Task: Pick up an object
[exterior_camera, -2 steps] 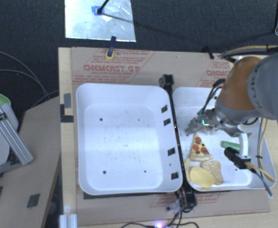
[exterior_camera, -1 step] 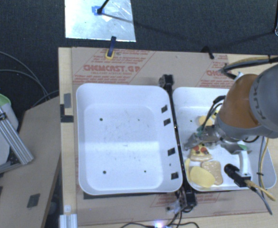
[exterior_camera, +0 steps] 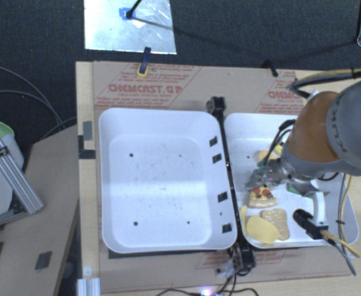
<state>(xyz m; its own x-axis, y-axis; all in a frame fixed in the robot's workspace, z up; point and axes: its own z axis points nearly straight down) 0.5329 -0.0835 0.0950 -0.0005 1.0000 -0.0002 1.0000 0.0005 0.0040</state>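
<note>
My gripper (exterior_camera: 261,179) reaches down into the right bin (exterior_camera: 245,134), near its left wall. Directly below it in the view lies a pale toy pizza slice (exterior_camera: 262,196) with red dots, touching or nearly touching the gripper tip. A tan flat biscuit-like piece (exterior_camera: 278,221) and a yellow rounded chip (exterior_camera: 260,230) lie at the bin's front. A small yellow object (exterior_camera: 267,156) peeks out behind the gripper, partly hidden by the wrist. The grey arm with its orange band (exterior_camera: 319,128) covers the right half of the bin.
The left bin (exterior_camera: 161,177) stands beside the right one, with a black divider strip (exterior_camera: 228,177) between them. Both rest on a cardboard sheet (exterior_camera: 149,85). A shiny metal plate (exterior_camera: 128,17) lies on the dark floor behind.
</note>
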